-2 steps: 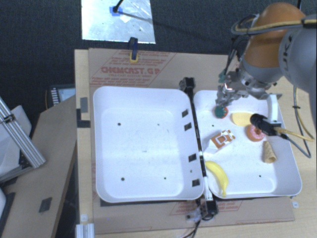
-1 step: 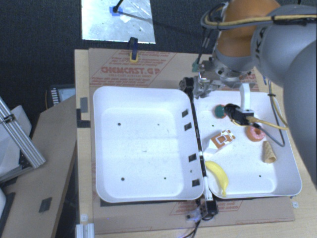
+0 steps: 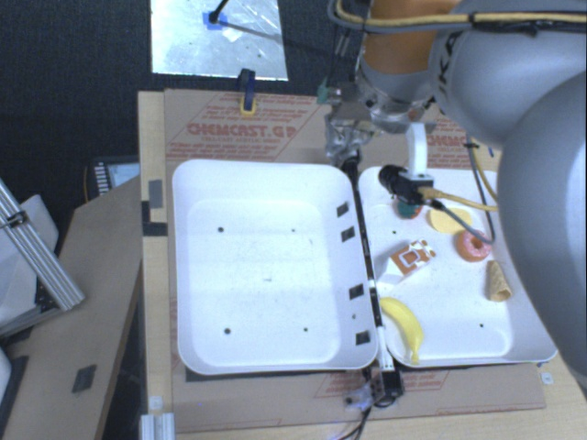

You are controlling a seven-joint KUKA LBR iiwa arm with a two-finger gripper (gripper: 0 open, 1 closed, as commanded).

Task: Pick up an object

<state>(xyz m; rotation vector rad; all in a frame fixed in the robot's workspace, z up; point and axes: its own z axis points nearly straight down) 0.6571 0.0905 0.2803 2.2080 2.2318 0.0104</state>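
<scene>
My gripper [image 3: 348,152] hangs over the far end of the divider between the two bins, at the right bin's [image 3: 459,342] back left corner. Nothing shows between its tips. In the right bin lie a yellow banana [image 3: 405,325] at the front left and a small orange and white packet [image 3: 413,258] in the middle. A pink-orange donut [image 3: 473,247] and a tan cone [image 3: 498,280] lie toward the right. A flat yellow piece [image 3: 450,219] and a small green and orange thing [image 3: 408,210] sit further back, just right of the gripper.
The left bin [image 3: 261,264] adjoins the right one, with dark clips along the shared wall [image 3: 358,259]. The arm's large grey body [image 3: 523,90] hangs over the right bin's far right side. A yellow and blue clamp [image 3: 247,93] stands behind the bins.
</scene>
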